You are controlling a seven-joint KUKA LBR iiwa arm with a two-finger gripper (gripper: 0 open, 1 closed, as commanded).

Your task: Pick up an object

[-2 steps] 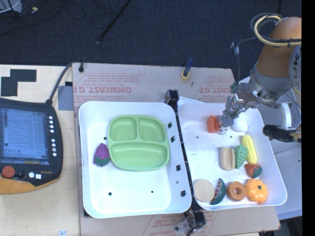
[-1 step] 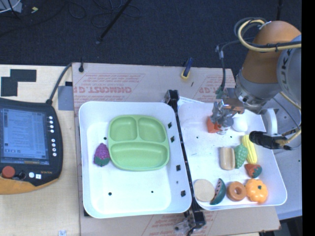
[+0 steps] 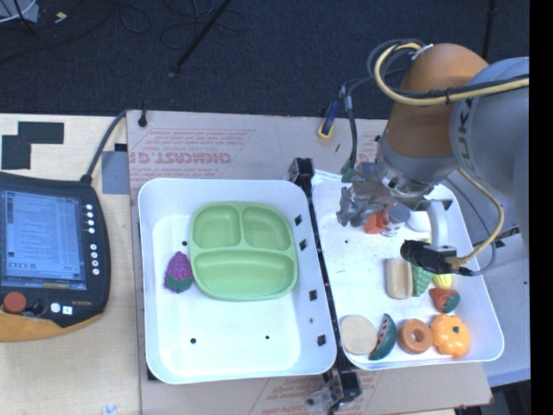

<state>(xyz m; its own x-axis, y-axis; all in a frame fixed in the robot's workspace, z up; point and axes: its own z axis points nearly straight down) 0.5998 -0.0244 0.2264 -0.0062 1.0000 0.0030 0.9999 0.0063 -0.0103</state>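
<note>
My gripper (image 3: 357,213) hangs low over the far left part of the right bin (image 3: 484,318). A small red-orange thing (image 3: 377,224) lies right beside it, partly hidden by the gripper body; whether it is held cannot be made out. Toward the near side of the same bin lie a tan bread piece (image 3: 397,277), a corn cob (image 3: 422,281), a red strawberry (image 3: 446,300), a round biscuit (image 3: 356,334), a watermelon slice (image 3: 384,337), a donut (image 3: 415,335) and an orange pumpkin (image 3: 449,335).
The left bin (image 3: 164,335) holds a green divided plate (image 3: 243,251) with a purple grape bunch (image 3: 179,271) against its left side. A black divider (image 3: 313,258) runs between the bins. A teach pendant (image 3: 47,245) rests on the bench at far left.
</note>
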